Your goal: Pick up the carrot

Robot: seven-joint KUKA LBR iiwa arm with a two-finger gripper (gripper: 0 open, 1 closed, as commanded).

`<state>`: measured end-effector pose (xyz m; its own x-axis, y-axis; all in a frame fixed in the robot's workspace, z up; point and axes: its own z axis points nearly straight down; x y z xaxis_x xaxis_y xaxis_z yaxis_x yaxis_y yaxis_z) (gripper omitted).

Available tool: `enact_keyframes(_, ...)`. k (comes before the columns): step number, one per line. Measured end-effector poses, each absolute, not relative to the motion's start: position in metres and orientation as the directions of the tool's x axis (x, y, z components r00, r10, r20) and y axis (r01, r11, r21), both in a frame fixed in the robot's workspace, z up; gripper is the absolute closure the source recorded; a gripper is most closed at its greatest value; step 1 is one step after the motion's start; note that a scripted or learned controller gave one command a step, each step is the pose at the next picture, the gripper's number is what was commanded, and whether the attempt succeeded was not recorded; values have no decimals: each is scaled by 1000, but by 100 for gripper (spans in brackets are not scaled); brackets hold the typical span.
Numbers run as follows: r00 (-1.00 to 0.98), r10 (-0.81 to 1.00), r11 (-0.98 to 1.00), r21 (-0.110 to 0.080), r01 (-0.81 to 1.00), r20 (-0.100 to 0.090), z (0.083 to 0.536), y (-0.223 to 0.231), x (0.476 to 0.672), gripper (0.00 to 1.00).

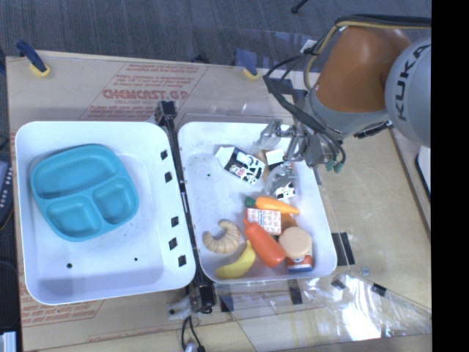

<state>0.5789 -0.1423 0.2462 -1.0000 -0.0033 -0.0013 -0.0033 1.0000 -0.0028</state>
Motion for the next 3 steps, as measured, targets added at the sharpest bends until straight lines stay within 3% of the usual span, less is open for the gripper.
enact_keyframes(1, -979, -204, 979, -1, -204, -2, 92, -171, 534, 0)
enact_keyframes(2, -976, -216, 976, -2, -216, -6, 103, -168, 536, 100)
enact_keyframes(3, -1000, -14, 1000, 0, -14, -5, 94, -206, 583, 100)
